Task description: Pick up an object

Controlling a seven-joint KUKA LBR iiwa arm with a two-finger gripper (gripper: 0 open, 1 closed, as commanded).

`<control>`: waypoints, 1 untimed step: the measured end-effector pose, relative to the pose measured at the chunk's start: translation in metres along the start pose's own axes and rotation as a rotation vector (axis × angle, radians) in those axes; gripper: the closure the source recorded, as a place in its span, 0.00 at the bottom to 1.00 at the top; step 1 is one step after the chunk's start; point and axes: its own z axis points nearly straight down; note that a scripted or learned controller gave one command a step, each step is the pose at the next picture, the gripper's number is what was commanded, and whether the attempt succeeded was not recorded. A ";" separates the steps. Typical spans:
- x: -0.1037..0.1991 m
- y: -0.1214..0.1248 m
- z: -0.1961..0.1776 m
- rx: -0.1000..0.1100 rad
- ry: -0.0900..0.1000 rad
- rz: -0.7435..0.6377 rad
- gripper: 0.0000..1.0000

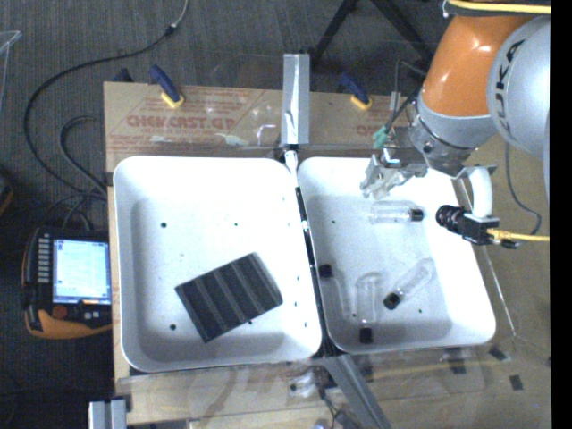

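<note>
Dark carpeted floor, office-chair legs at the top, a wooden bench (179,114) bearing two shallow white bins. In the left bin (143,186), a dark ribbed slab (229,296), lying flat and askew toward the front. In the right bin (340,204), three clear tubes with dark caps: one (396,213) lying crosswise near the back, one (408,283) slanted toward the front right, one (367,295) near the front centre. Above the right bin's back edge, the gripper (382,177), hung from the grey arm with its orange band (460,56); nothing seen between its fingers, their spread impossible to judge. Nearest tube just in front of the gripper, apart from it. On the floor at left, a teach pendant (73,280) with a lit screen.
</note>
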 end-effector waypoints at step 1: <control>0.000 0.000 -0.008 0.002 -0.002 0.000 1.00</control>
